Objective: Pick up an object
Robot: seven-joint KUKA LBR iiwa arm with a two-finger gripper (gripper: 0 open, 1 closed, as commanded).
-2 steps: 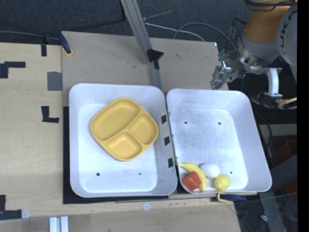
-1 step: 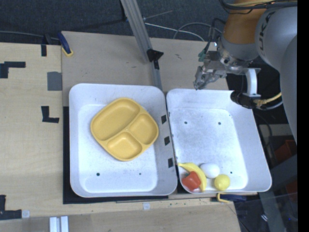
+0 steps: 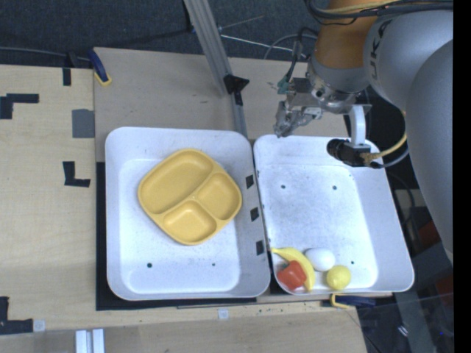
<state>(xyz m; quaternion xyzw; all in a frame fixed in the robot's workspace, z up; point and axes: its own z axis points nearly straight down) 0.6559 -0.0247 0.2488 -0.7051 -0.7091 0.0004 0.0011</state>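
My gripper (image 3: 285, 128) hangs over the far left corner of the right bin (image 3: 383, 219), with nothing seen between its fingers. At that bin's near edge lie a yellow banana (image 3: 296, 258), a red piece (image 3: 292, 275), a white egg-shaped thing (image 3: 320, 259) and a small yellow ball (image 3: 338, 277), bunched close together. The gripper is far from them, across the bin's length.
The left bin (image 3: 121, 219) holds a yellow divided plate (image 3: 189, 195) with three compartments. A metal post (image 3: 213, 46) slants down from the top toward the gap between the bins. The wooden bench (image 3: 44, 219) spreads to the left with black tape marks.
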